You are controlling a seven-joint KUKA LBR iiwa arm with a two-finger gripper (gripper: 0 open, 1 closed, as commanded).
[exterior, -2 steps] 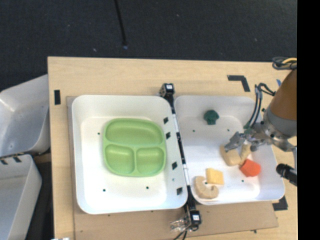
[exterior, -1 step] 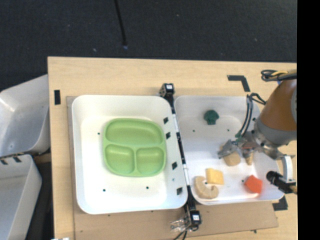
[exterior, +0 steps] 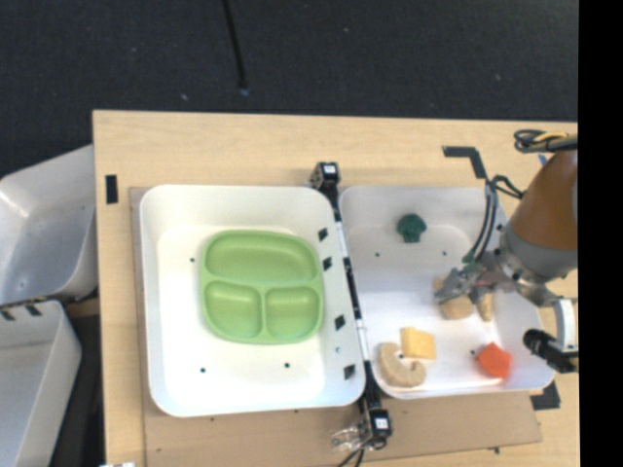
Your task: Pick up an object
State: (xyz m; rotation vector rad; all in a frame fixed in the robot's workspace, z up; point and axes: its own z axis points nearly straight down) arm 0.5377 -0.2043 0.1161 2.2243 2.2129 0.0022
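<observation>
Target was the tan object [exterior: 456,307], lying in the right bin [exterior: 389,261] and touching my jaws [exterior: 465,288] just below them. Step in hand, as I judged it: the grasp approach, w/ my jaws down on the piece. Couldn't tell if they were wide or narrow. Next move likely called for closing squarely, then a straight lift. Nearby in that bin: yellow block [exterior: 418,343], beige ring [exterior: 400,366], orange piece [exterior: 495,360], green piece [exterior: 412,226] farther off. Left bin [exterior: 165,358], well apart, held a green tray [exterior: 261,285].
</observation>
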